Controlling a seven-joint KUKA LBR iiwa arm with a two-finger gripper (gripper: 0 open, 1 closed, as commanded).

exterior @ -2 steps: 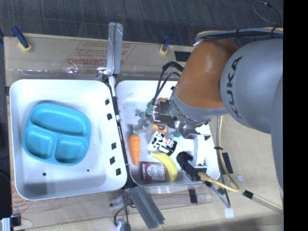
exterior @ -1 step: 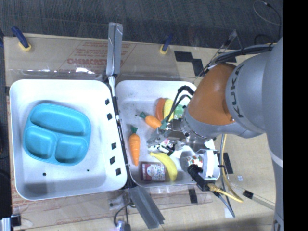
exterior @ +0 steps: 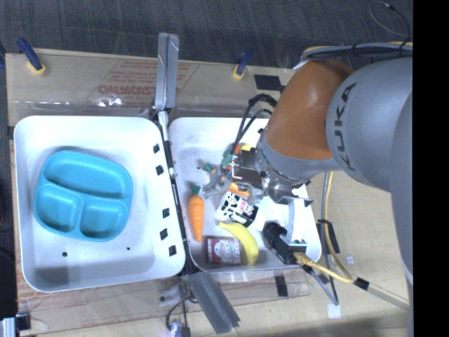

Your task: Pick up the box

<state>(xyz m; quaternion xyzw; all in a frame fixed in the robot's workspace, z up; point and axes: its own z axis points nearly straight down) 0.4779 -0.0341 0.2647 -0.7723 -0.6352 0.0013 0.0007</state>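
Both bins (exterior: 42, 258) are white. The left one holds a bright blue tray (exterior: 84, 194). Beside the orange carrot (exterior: 197, 216) in the right bin lie a yellow banana (exterior: 242, 239), a dark red packet (exterior: 221, 250), and a black-and-white patterned box (exterior: 236, 204).

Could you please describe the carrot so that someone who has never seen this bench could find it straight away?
Look at the right bin, the one the grey and orange arm reaches over. Along its left wall, about midway down, lies the carrot, lengthwise, pointing toward the near edge. It is the slim orange, tapered item, unlike the curved yellow banana and the dark red bottle just below it.
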